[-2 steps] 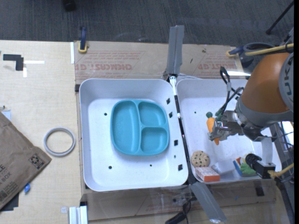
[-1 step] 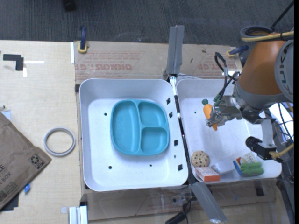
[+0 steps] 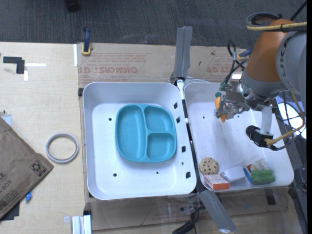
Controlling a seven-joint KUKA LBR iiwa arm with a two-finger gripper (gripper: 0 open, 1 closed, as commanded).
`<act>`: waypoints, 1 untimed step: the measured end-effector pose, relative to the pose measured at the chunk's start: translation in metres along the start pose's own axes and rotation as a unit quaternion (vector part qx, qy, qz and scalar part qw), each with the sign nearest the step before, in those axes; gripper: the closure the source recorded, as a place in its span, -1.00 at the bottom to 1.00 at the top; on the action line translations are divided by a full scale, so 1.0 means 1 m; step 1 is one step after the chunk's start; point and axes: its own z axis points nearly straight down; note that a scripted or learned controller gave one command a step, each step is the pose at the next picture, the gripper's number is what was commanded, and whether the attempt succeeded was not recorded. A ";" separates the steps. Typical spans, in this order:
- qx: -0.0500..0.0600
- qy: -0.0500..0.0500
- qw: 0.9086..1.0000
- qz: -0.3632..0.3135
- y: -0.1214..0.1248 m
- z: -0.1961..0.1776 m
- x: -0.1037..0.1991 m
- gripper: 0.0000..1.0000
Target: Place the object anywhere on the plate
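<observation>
A light blue plate [image 3: 146, 132] with three compartments lies in the middle of the left bin [image 3: 97, 145]. My gripper [image 3: 223, 109] hangs over the upper left part of the right bin [image 3: 204, 126], well to the right of the plate. A small orange object [image 3: 219, 103] shows between its fingers, raised off the bin floor, with an orange tip poking out below. The grey arm with its orange band reaches in from the upper right and hides the bin's far right corner.
Along the right bin's front edge lie a round cookie [image 3: 208, 166], a red and white box [image 3: 216, 181], a white packet [image 3: 235, 173] and a green-topped pack [image 3: 261, 175]. The divider wall [image 3: 185, 126] separates the bins. A tape ring [image 3: 62, 147] and a cardboard box [image 3: 19, 172] sit on the bench at left.
</observation>
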 end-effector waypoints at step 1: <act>0.000 0.000 0.998 0.063 0.024 -0.019 0.020 1.00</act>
